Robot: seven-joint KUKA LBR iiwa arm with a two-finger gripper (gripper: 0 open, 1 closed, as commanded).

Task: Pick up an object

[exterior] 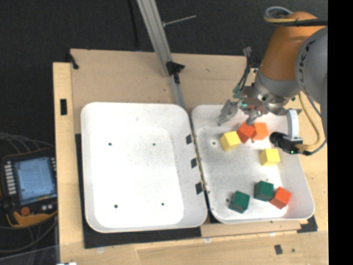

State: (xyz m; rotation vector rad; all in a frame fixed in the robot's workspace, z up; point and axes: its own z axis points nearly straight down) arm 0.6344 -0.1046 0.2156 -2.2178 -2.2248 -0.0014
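Currently my jaws [241,112] hang spread, ungripping, beside the orange cube [246,131]; next I'd lower and close.

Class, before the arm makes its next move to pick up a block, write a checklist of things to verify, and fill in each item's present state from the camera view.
1. Gripper over the right white bin: ok.
2. Blocks within that bin: ok.
3. Block between the fingers: not ok, none seen.
4. Nearest target, the orange cube, free of neighbours: not ok, a second orange cube touches it.
5. Yellow cube standing apart: ok.
6. Finger opening: cannot tell.
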